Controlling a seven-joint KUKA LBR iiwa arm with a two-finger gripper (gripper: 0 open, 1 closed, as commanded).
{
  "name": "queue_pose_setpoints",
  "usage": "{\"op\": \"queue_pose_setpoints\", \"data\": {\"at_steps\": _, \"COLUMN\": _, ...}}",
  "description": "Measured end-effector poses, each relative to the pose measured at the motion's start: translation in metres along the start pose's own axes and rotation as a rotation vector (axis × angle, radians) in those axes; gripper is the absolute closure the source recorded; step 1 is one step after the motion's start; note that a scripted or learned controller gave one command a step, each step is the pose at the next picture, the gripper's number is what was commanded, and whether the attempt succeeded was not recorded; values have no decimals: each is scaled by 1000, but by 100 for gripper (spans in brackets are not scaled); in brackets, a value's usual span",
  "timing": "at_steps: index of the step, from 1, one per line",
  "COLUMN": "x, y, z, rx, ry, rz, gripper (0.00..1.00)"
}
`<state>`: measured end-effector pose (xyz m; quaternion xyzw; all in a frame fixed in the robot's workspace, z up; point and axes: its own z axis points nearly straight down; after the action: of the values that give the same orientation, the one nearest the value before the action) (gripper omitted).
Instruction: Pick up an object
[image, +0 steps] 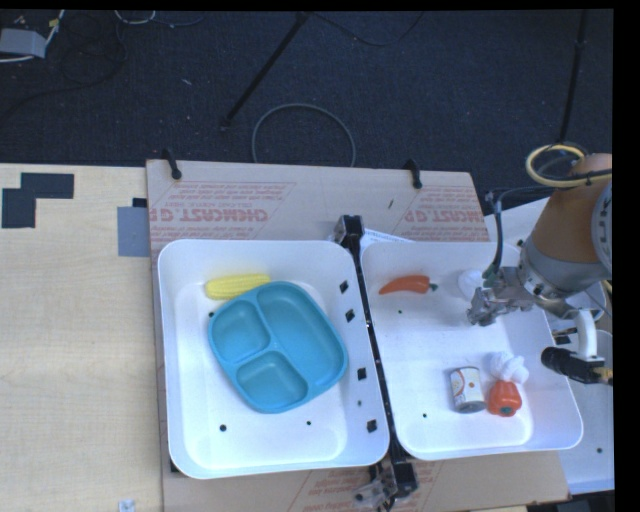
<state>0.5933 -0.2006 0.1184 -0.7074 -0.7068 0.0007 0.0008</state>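
On the bench below you, two shallow white bins sit side by side, the left bin (190, 420) and the right bin (420, 410), touching along a black divider. From three o'clock, the grey arm (570, 235) with its orange band reaches in over the right bin's upper right corner. Its gripper (487, 308) hangs low near the bin floor at about two o'clock within that bin; you cannot tell from this angle whether it is open or closed, and nothing is visibly held.

Filling much of the left bin is a blue divided plate (277, 345), tilted. Just beside it at eleven o'clock lies a yellow corn cob (237, 286), touching the plate's rim.

Across in the right bin, an orange-red chili pepper (405, 285) lies at eleven o'clock, apart from the gripper. Near five o'clock, a small can (465, 389) lies on its side, just beside an orange and white toy (506, 388).
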Motion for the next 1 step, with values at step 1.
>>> {"op": "queue_pose_setpoints", "data": {"at_steps": 1, "x": 7, "y": 6, "z": -48, "rx": -4, "ry": 0, "rz": -3, "gripper": 100}}
